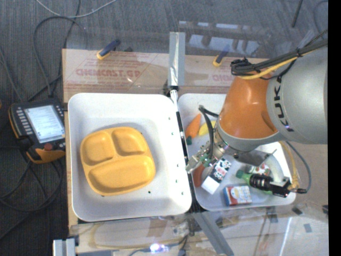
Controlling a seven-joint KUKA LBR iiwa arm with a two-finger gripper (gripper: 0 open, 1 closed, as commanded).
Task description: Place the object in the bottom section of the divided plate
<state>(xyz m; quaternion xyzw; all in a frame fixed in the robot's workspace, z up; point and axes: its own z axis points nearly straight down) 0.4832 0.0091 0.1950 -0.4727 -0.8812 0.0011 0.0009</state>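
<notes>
Left white bin (80, 196): a yellow three-section plastic plate (117, 159) lies within, its large bottom section bare. Right white bin (205, 201): assorted small items, among them a blue-and-red carton (237, 195), a dark bottle (265, 183) and an orange piece (194, 125). The gripper (205, 156) sits low over this clutter beneath the orange wrist; whether it is open or closed cannot be determined.

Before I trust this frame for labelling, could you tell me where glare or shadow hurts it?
In the camera view, the yellow divided plate is evenly lit and sharp; the arm shades the right bin; glare streaks the clear panel behind.
</notes>
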